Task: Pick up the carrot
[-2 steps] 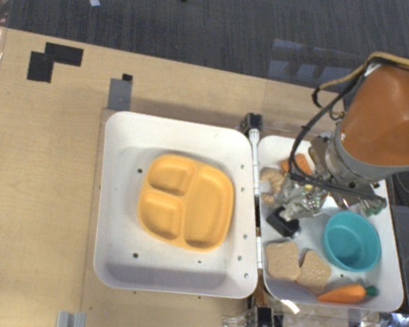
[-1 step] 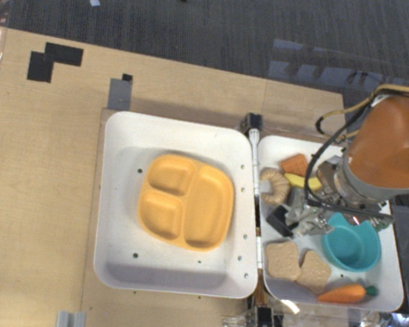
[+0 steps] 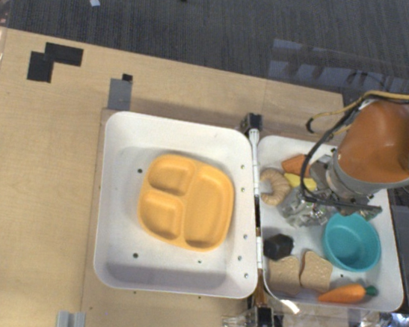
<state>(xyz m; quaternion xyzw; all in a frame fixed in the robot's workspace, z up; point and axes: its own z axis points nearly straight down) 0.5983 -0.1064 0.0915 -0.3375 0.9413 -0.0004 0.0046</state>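
The carrot [image 3: 343, 293], orange with a green tip at its right end, lies along the front wall of the right bin [image 3: 394, 278]. My gripper [image 3: 301, 209] hangs low in the upper middle of that bin, beneath the orange wrist band, well behind the carrot and to its left. It sits beside a beige knobby piece and above a yellow item. The arm's body covers its fingers from above.
In the right bin lie a teal bowl [image 3: 351, 244], two bread slices [image 3: 302, 271], a black lump [image 3: 278, 246], a beige knobby piece [image 3: 274, 186], an orange wedge [image 3: 294, 163] and a yellow item [image 3: 297, 182]. The left bin [image 3: 118, 185] holds a yellow divided plate [image 3: 186, 201].
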